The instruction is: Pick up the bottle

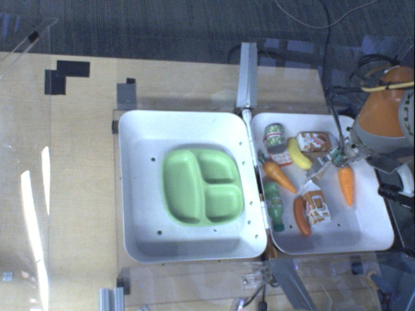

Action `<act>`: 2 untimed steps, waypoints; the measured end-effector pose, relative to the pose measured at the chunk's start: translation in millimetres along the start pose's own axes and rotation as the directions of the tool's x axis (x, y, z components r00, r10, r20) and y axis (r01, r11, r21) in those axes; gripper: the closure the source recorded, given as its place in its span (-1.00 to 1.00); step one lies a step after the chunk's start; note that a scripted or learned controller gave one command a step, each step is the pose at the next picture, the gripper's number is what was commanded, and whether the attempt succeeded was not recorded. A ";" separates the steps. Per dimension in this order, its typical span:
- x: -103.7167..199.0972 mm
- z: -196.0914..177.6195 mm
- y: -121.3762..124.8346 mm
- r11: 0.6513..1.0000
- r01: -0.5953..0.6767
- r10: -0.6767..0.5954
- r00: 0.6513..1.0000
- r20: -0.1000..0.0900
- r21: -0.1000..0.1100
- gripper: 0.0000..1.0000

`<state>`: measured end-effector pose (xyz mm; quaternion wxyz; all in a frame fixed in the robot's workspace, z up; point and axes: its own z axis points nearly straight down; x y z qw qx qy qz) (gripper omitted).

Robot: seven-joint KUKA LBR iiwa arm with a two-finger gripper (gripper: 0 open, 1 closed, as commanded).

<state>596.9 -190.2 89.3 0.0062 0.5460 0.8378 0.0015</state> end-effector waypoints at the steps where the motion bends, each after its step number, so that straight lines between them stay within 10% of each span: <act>1: 4.6 3.2 59.2 0.999 -0.013 0.013 1.000 -0.018 0.042 -1.00; 2: -19.5 -36.3 52.5 0.973 -0.231 0.231 0.973 -0.002 0.004 -1.00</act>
